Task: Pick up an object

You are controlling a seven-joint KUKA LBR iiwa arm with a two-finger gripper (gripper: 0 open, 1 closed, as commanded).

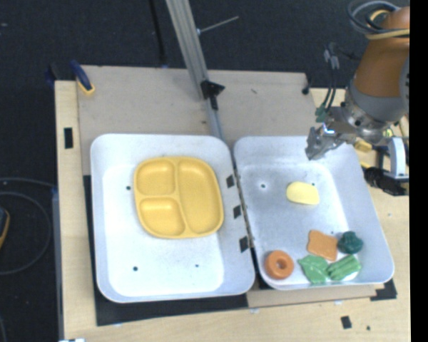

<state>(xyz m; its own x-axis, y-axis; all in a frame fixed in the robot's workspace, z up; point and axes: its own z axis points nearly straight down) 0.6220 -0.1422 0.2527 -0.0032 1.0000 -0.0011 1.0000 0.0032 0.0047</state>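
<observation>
two shallow white bins sit side by side on the bench (150, 102), none of it bearing writing i can read. the left bin (114, 269) holds one yellow divided plate (178, 196) with three compartments, lying flat toward its far half, with bare white floor around it and most room along its near edge. the right bin (271, 162) holds the small pieces: a pale yellow lemon-like piece (302, 193) alone near the middle, well apart from the rest; then, clustered in the near right corner, a light green leafy piece (329, 269), an orange toast-like piece (322, 244), an orange ring like a doughnut (278, 264) and a dark green piece (351, 243). the far left part of this bin is open floor. the arm (379, 70) comes in from the right, and the gripper (319, 144) hangs over the right bin's far edge, above and just far of the lemon-like piece; whether its fingers are apart or together i cannot tell.
</observation>
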